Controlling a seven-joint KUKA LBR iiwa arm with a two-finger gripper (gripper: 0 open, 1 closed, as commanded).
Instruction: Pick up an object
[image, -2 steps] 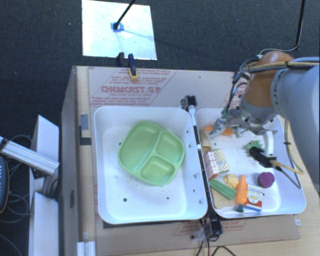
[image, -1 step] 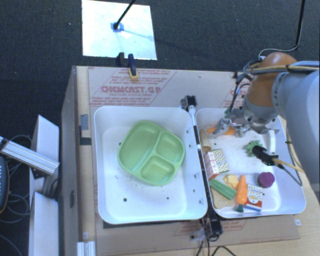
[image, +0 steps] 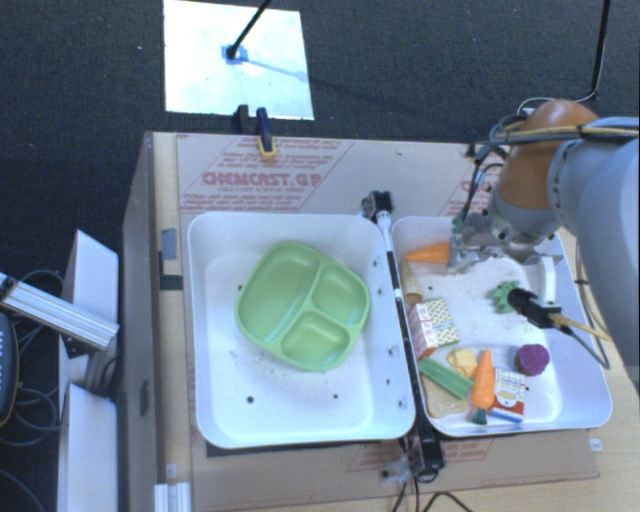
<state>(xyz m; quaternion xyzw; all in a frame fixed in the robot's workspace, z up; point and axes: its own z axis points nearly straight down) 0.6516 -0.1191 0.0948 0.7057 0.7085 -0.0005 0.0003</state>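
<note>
A: Down there, what?
B: A desk (image: 300, 165), topped with a brown board printed in red letters.
A: And directly on it?
B: Two shallow white bins, side by side and touching along the middle. Left bin (image: 215, 330), right bin (image: 580, 395).
A: Anything else on the board?
B: A small clamp with a yellow grip (image: 262, 133) at the far edge. Another dark clamp (image: 428, 455) at the near edge, right where the bins meet.
A: Around the desk?
B: Dark carpeted floor (image: 80, 100), with a pale square sheet (image: 240, 60) lying flat beyond the far edge.
</note>
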